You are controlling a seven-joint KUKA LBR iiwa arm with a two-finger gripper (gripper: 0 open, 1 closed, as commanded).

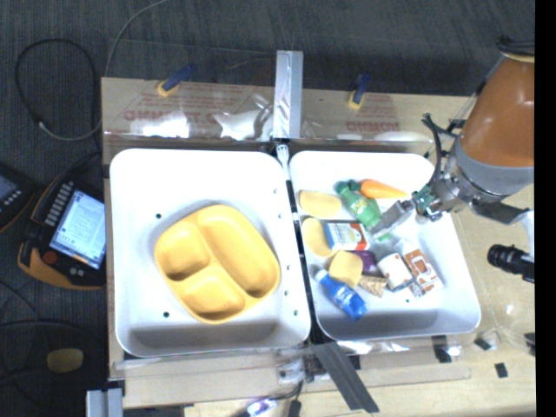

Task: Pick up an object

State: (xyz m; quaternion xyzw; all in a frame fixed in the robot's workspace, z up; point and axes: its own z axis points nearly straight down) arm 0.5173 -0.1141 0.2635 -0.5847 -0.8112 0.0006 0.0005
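Several small objects lie heaped in the right white plastic bin (452, 259), and any one of them would satisfy my task. Nearest to me is the green plastic bottle (358, 203), lying tilted near the bin's far side, touching the orange carrot-shaped toy (382, 188) and just beside the pale yellow rounded piece (320, 203). Below them sit a small carton with a red-and-white label (341, 234), a yellow block (345, 268), a blue bottle (341, 295) and a red-and-white packet (420, 273).

To do this step well, I judge I should choose a piece at the heap's edge, such as the green bottle, centre over its body, and close across its narrow width so that the neighbours are not pinched too.

My gripper (391, 217) is over the right bin, reaching in from the right, its tip just beside the green bottle. I cannot tell its state from this slant, and nothing visibly sits in it. The left bin (130, 233) holds a yellow three-compartment tray (217, 261).
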